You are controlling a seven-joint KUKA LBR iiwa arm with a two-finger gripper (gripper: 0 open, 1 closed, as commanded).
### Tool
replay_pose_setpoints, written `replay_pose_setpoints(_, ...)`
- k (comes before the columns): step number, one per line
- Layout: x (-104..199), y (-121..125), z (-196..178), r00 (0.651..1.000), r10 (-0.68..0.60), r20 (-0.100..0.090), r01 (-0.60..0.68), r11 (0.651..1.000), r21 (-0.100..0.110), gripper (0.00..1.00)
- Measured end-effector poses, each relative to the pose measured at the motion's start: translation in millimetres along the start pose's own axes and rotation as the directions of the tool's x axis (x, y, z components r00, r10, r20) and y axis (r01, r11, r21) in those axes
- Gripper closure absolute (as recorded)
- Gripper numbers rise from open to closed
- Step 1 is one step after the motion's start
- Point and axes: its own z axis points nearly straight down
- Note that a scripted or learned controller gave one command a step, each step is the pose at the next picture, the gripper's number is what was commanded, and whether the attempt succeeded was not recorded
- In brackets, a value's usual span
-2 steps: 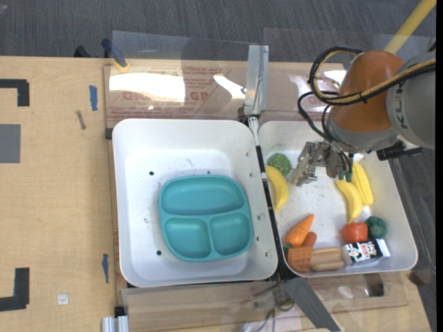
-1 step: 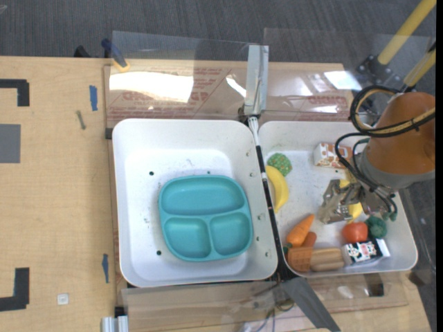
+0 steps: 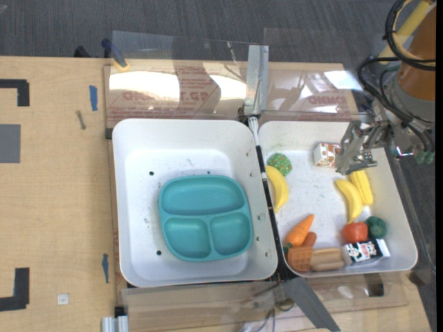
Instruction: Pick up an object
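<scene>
You've lifted nothing yet: the claw (image 3: 354,159) hangs spread and empty above the right bin (image 3: 405,216), near the bananas (image 3: 356,192).

The arm (image 3: 414,61) runs off the frame's right edge; the gripper (image 3: 356,159) partly covers a small carton (image 3: 324,154).

text: red print on clear panels (image 3: 228,92) | unreadable (too blurred)
</scene>
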Motion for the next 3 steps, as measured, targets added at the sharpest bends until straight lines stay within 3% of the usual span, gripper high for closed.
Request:
replay_pose_setpoints(1, 2, 0, 5, 1.0, 0.002, -0.01, -0.002, 1.0, -0.003, 0.0)
replay_pose_setpoints(2, -12, -73, 140, 0.991, -0.129, -0.025, 0.129, 0.992, -0.011, 0.0)
replay_pose_setpoints(3, -72, -76, 213, 0.966, -0.258, -0.002, 0.258, 0.966, -0.001, 0.0)
